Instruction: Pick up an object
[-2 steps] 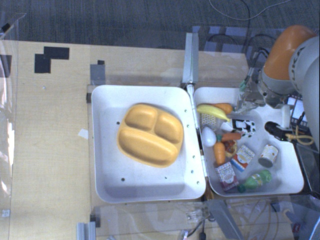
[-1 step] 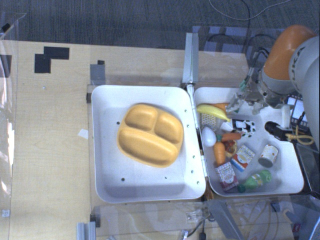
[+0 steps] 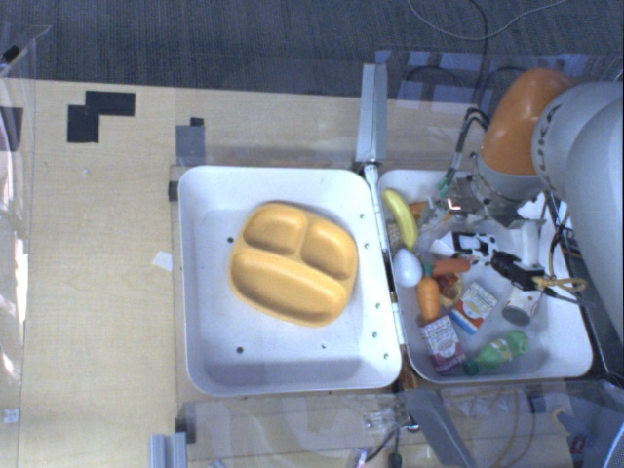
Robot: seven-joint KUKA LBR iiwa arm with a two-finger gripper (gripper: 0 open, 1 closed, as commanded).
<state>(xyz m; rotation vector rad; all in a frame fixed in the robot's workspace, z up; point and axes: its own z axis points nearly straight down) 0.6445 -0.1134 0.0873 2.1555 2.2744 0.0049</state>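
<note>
The right bin [image 3: 575, 354] holds a heap of small things. A yellow banana [image 3: 400, 218] lies along its left wall, with a white egg [image 3: 407, 267] just below it. An orange carrot [image 3: 429, 298] sits under the egg. Near the front lie a dark red packet [image 3: 441, 339], a white and red sachet [image 3: 476, 303] and a green bottle [image 3: 497, 351]. A grey cup [image 3: 520, 306] rests to the right. My gripper [image 3: 447, 234] hangs low over the upper middle of this bin, right of the banana and above a red-orange item [image 3: 450, 266]. The wrist hides its tips.
The left bin [image 3: 205, 359] carries a yellow divided plate [image 3: 292, 261] in its middle. A metal divider [image 3: 370, 115] runs between the bins at the back. The grey arm [image 3: 585, 164] covers the right bin's upper right corner.
</note>
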